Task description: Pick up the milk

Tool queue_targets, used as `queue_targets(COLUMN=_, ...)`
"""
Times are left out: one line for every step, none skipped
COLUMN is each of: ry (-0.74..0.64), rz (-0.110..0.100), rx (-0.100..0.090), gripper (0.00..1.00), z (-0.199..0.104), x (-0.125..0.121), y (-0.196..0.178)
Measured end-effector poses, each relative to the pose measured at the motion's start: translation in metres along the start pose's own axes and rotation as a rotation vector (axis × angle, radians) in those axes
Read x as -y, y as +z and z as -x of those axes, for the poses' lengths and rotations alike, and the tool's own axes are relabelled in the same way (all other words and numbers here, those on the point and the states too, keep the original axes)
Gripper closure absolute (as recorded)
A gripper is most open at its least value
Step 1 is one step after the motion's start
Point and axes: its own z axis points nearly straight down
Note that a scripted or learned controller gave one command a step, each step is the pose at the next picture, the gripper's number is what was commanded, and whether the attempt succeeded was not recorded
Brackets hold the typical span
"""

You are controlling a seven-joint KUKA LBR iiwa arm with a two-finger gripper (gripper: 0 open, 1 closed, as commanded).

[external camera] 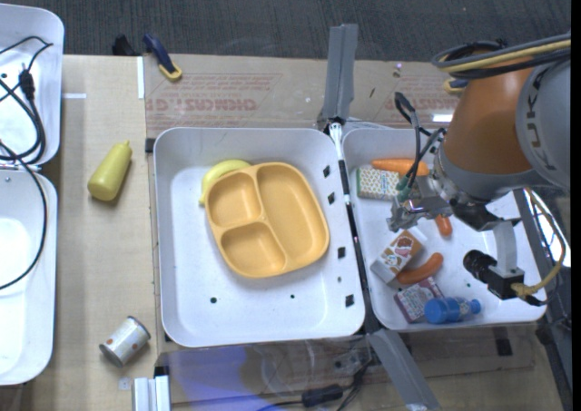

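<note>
Gripper (406, 215): finger state could not be told | milk (398, 257) lay just below, tilted, beside sausage (420, 269) | advised: descend square over carton, avoid sausage.

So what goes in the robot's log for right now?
gripper: over right bin, just above milk | milk: lying in bin, not held | tray: left bin

glossy plastic tray (266, 219), printed carton milk (398, 257)
</note>
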Motion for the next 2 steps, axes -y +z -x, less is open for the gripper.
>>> queue_targets(ry=-0.438, rz=-0.001, rx=-0.001, gripper=1.0, z=-0.044, x=0.013, y=0.0)
queue_targets(ry=-0.833, rz=0.003, rx=0.001, gripper=1.0, z=-0.069, x=0.03, y=-0.058)
